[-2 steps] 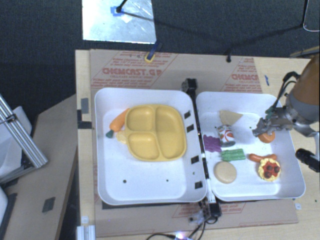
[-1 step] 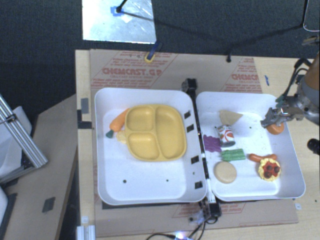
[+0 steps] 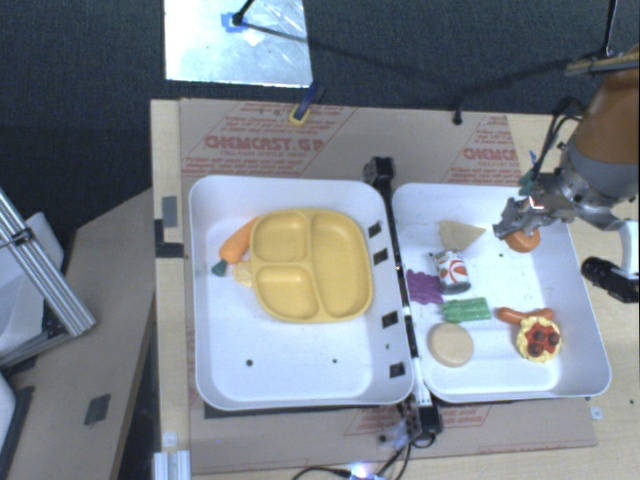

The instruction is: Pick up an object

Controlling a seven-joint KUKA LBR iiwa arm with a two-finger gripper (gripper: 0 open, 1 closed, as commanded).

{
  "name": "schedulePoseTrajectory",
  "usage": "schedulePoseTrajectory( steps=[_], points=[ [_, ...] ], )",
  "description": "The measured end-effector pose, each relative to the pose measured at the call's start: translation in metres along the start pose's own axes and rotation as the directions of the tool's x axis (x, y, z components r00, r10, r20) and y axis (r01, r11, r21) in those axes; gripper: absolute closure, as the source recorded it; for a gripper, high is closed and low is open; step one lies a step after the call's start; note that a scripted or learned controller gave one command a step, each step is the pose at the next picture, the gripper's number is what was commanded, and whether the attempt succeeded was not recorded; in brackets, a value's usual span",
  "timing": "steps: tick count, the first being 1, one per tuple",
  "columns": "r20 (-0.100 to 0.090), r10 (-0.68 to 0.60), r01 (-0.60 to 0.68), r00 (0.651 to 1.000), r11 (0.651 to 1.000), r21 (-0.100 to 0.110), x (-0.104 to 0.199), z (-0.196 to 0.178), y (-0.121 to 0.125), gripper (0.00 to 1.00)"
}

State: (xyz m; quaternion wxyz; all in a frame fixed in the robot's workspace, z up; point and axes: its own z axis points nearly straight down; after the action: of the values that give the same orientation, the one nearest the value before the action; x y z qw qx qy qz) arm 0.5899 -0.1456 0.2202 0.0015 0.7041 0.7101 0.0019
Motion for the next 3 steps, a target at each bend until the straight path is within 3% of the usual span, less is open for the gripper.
schedulePoseTrajectory(
  steps=[1, 2, 3],
  points=[
    [-0.001, -0.001, 0.001, 1.000, 1.000, -0.001, 0.045, -0.012, 0.026, 1.00],
    [-0.001, -0.001, 0.001, 1.000, 1.000, 0.001, 0.088, 0.003, 0.058, 1.00],
    [0.000, 0.001, -0.001, 1.000, 1.000, 0.001, 0.110, 0.005, 0.074, 1.00]
  ],
)
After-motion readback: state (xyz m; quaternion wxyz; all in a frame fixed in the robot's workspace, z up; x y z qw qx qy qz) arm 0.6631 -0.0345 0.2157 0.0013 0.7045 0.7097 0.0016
